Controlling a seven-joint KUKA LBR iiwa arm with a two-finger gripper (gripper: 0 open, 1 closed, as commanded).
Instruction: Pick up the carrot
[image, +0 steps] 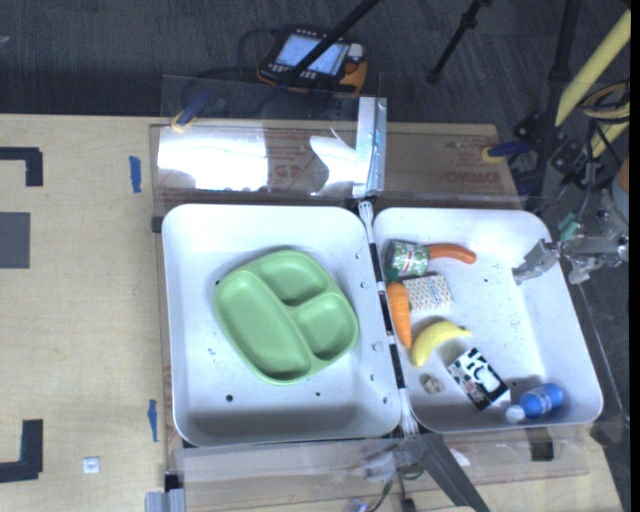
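An orange tapered carrot (400, 313) lies along the left wall of the right bin (520, 330), pointing toward the front. A second orange, curved piece (450, 254) lies further back, beside a green can (407, 259). My gripper (533, 264) hovers at the right bin's far right edge, well to the right of the carrot and apart from all the items. Nothing shows in its grasp.
A speckled packet (428, 292), a yellow banana (437, 339), a black-and-white box (476, 378) and a blue-capped bottle (538, 402) crowd the carrot's right and front. The left bin (190, 250) holds a green divided plate (287, 314). A clear panel stands behind the bins.
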